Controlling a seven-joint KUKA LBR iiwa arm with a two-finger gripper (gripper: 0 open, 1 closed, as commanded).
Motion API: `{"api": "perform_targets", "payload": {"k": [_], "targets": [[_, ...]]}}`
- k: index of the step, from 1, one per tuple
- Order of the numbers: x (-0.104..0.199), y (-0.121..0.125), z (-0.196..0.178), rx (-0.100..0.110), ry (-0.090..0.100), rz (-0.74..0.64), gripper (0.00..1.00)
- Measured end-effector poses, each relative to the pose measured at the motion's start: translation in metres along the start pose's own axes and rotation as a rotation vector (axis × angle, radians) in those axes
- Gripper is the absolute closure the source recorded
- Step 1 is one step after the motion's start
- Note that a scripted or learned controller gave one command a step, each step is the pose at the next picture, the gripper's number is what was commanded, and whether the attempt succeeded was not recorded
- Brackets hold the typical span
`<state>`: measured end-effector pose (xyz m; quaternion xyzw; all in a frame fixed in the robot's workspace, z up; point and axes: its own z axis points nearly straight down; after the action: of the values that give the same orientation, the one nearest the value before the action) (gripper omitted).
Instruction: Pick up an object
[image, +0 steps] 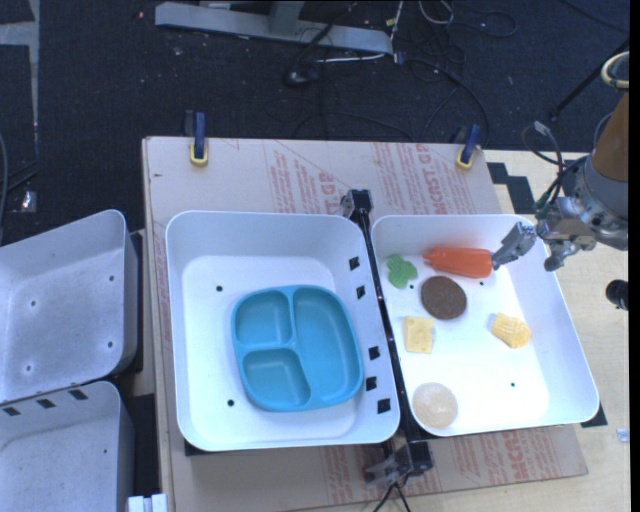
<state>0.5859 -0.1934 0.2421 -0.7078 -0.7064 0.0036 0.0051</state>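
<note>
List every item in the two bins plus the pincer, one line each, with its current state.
blue divided tray: flat in the left bin, compartments bare.
orange carrot: lying on its side in the right bin, near the pincer, not gripped.
green piece: resting by the divider.
brown disc: lying flat.
yellow cracker: lying flat.
yellow chunk: resting free.
pale round piece: lying flat near the front rim.
pincer: open, holding nothing.

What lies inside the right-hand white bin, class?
The right bin holds an orange carrot, a green piece, a brown disc, two yellow pieces and a pale round piece. Nothing looks covered.
</note>
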Motion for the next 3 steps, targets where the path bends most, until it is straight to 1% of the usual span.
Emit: {"api": "perform_targets", "payload": {"k": [1,2,3], "targets": [[0.001,0.002,-0.007,-0.012,-0.003,-0.003,0.00],[-0.007,0.006,0.052,-0.009,-0.002,-0.001,0.00],[-0.008,0.006,0.116,-0.008,-0.001,-0.001,0.00]]}}
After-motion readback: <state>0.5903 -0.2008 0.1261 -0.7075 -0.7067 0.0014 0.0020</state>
